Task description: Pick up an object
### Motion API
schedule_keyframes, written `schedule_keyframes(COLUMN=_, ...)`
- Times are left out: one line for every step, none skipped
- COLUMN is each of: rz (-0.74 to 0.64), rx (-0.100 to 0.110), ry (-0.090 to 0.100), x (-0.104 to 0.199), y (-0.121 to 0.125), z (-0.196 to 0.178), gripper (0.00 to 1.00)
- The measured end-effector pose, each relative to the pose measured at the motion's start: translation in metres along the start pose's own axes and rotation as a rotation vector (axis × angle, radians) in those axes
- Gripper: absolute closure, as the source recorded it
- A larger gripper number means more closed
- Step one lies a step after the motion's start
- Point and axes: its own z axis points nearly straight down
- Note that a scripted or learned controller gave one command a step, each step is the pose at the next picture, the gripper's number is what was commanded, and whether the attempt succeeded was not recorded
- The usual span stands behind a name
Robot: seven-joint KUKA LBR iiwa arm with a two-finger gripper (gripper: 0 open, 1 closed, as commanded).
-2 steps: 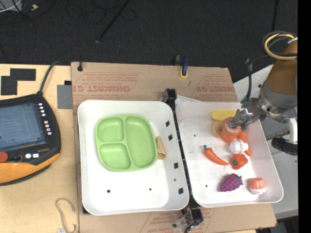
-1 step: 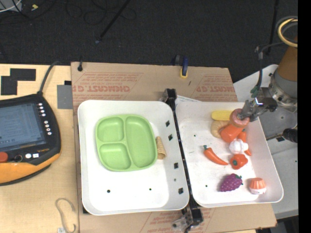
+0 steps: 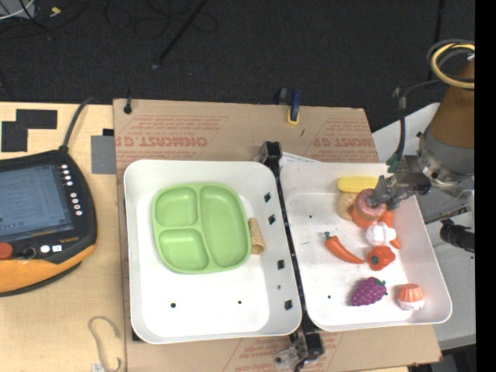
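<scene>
The right bin (image 3: 322,304) holds several toy foods. My gripper (image 3: 382,195) hangs low over its far right part, right at the upper edge of a red round toy (image 3: 360,209). A yellow corn cob (image 3: 356,184) lies just behind that toy, and a white garlic bulb (image 3: 378,233) lies just in front of it. Nearer the front are an orange chili (image 3: 342,249), a red pepper (image 3: 380,257), purple grapes (image 3: 369,291) and an orange-and-white piece (image 3: 409,295). Nothing is lifted off the bin floor.
In the left bin (image 3: 155,316) lie a green divided plate (image 3: 200,227) and a small tan piece (image 3: 256,235) at the plate's right edge. A black divider (image 3: 283,239) runs between the bins. A control pendant (image 3: 39,215) lies on the bench at far left.
</scene>
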Motion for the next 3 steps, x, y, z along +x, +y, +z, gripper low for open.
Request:
schedule_keyframes(rz=0.001, rx=0.001, ry=0.0, x=0.034, y=-0.032, z=-0.001, gripper=1.0)
schedule_keyframes(rz=0.0, rx=0.003, ry=0.001, x=0.078, y=-0.068, z=0.003, gripper=1.0)
schedule_keyframes(rz=-0.001, rx=0.003, ry=0.001, x=0.129, y=-0.088, z=0.017, gripper=1.0)
